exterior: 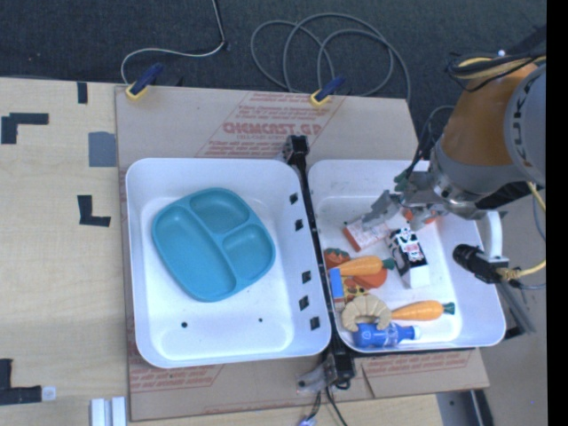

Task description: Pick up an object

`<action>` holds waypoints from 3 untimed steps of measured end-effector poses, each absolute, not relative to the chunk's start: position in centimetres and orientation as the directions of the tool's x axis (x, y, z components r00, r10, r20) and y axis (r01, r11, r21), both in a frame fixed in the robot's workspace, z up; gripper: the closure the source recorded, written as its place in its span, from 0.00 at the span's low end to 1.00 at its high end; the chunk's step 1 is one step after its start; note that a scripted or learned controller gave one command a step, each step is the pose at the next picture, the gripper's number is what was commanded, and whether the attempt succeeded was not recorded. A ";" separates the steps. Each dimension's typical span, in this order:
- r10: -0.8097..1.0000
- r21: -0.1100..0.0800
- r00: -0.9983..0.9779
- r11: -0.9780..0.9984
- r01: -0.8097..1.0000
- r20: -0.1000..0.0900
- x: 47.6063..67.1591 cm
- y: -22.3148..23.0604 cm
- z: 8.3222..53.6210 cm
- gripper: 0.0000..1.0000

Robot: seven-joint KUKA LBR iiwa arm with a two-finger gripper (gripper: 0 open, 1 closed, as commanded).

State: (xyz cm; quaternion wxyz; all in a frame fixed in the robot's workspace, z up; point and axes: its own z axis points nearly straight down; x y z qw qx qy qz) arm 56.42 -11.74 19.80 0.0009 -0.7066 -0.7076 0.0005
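Several small items fill the right bin (475,327) (an orange carrot (417,310) among them). The gripper (397,204) hangs over their upper edge, possibly touching a red packet (362,234); its finger state is unclear. The left bin (142,238) holds 1 blue plate (213,243).

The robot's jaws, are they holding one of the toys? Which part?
It cannot be told. The gripper hangs low over the right bin, just above a small red-and-white packet, but the view is too blurry to show a hold.

Blue divided plate (213,243) sitting in white left bin (146,327), orange carrots (417,310) w/ green tips, blue bottle (383,335), black-white toy (409,248).
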 end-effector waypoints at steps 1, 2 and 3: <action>1.000 -0.003 -0.001 0.001 1.000 0.000 61.3 -9.8 12.0 0.00; 1.000 0.009 -0.002 0.002 1.000 0.000 61.3 -12.1 9.0 0.00; 1.000 0.018 -0.004 0.004 1.000 0.002 61.6 -11.9 10.3 1.00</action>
